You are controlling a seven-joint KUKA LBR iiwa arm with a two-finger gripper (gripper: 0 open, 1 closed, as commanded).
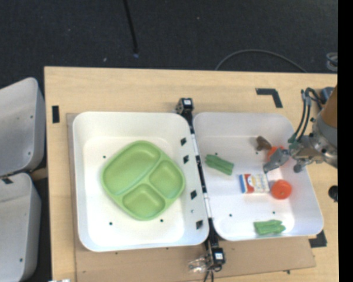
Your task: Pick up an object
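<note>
Camera view: the gripper (285, 158) hangs over the right side of the right bin (247, 121), entering from the right edge. Its fingers look spread apart, one reaching left toward an orange piece (276, 152) and the other pointing down on the right, with nothing seen between them.

The things to pick from lie in that bin. A small brown object (263, 143) sits on the far side, just left of the gripper. A green block (219, 164) lies toward the left wall. A small white box (255, 184) with red and blue print rests in the middle, and an orange ball (281, 188) is just beside it on the right. A green toy (268, 227) lies near the front edge. The left bin (85, 157) holds a green divided plate (143, 180).

The main risk, as I judge it, is crowding. The orange piece, the box and the ball are close together under the gripper, so a descent could land one finger on top of a thing instead of beside it and push it away. The ball would likely roll if touched off centre. The box lies flat and low, so fingers closing above it may slide over it. The gripper is also near the right wall, which a finger could strike. Whether the orange piece is a loose object or part of the gripper is unclear.
</note>
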